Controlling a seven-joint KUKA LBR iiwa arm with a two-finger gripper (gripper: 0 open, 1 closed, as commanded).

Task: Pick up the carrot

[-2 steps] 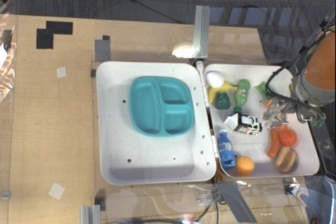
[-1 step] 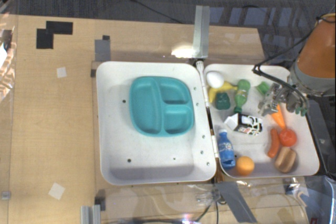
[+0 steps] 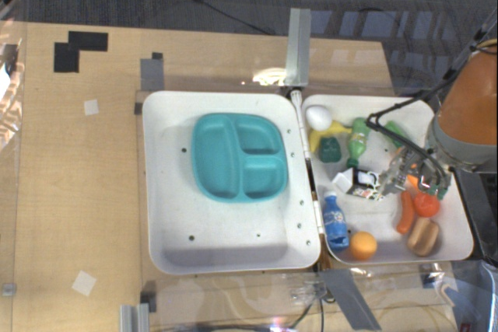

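The carrot (image 3: 405,213) is a short orange-red stick lying in the right bin (image 3: 462,243), near its front right. A red round piece (image 3: 426,204) touches its right side. My gripper (image 3: 398,180) hovers just above and behind the carrot's upper end, at the end of the grey arm with the orange band (image 3: 471,109). Nothing shows held in it.
The right bin is crowded: a bread roll (image 3: 422,236), an orange (image 3: 362,246), a blue bottle (image 3: 334,220), a small black-and-white box (image 3: 362,183), a green bottle (image 3: 358,138), a green pepper (image 3: 330,149) and a white egg (image 3: 317,117). The left bin (image 3: 167,237) holds a teal divided plate (image 3: 238,156).
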